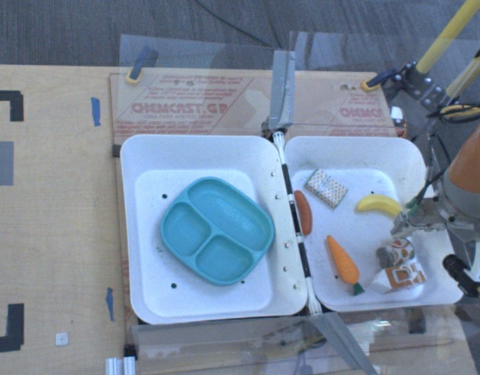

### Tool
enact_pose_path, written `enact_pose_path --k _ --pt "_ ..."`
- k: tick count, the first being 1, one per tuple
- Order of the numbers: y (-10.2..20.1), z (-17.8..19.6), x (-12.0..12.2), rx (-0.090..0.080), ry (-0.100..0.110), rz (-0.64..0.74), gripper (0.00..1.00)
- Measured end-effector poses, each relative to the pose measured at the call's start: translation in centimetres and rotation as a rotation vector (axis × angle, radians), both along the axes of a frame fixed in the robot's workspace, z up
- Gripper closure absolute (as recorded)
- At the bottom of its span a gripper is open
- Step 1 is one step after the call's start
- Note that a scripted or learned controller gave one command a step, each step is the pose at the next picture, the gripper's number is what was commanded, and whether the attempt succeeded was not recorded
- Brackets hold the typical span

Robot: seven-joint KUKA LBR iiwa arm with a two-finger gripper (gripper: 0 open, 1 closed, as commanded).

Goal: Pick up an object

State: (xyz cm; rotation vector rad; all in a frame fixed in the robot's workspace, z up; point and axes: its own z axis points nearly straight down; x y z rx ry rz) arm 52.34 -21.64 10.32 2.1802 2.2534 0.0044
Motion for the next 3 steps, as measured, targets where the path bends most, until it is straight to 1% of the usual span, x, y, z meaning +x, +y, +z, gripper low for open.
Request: enact_pose_path --k 1,2,3 --pt "0.2 0.0 0.0 0.003 0.001 0.002 0.0" --pt "0.0 -1.4 -3.7 0.011 -0.004 0.071 0.0" --pt "-0.7 -0.4 -3.9 -0.001 -0.005 0.061 1.0"
